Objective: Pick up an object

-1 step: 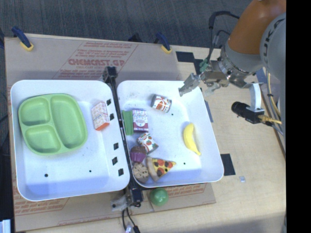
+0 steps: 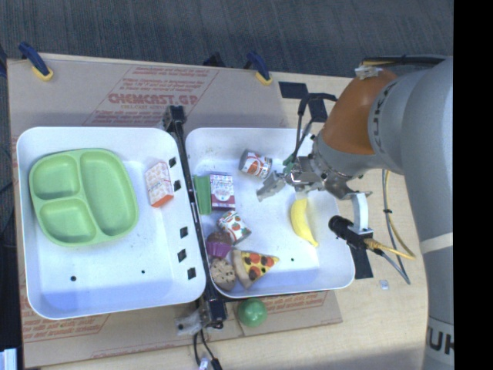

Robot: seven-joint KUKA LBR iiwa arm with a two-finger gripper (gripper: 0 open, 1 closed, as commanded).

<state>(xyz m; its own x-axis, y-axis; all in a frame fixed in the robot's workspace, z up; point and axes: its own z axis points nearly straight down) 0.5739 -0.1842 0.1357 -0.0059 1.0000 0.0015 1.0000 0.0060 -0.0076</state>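
Observation:
My gripper (image 2: 269, 186) hangs over the middle of the right bin (image 2: 331, 272), open, with nothing between its fingers. A small tipped can (image 2: 255, 163) lies just up and left of it. A yellow banana (image 2: 302, 220) lies just below and to its right. Further left in the same bin are a green box (image 2: 203, 193) and a purple-and-white carton (image 2: 222, 190). A red-and-white packet (image 2: 233, 227), a pizza slice (image 2: 255, 264) and a cookie (image 2: 223, 273) crowd the front left corner.
The left bin (image 2: 100, 284) holds a green divided plate (image 2: 81, 195) and a small orange-and-white box (image 2: 158, 183). A green ball (image 2: 251, 311) sits outside the bins at the front. The arm's grey body covers the right side of the bench.

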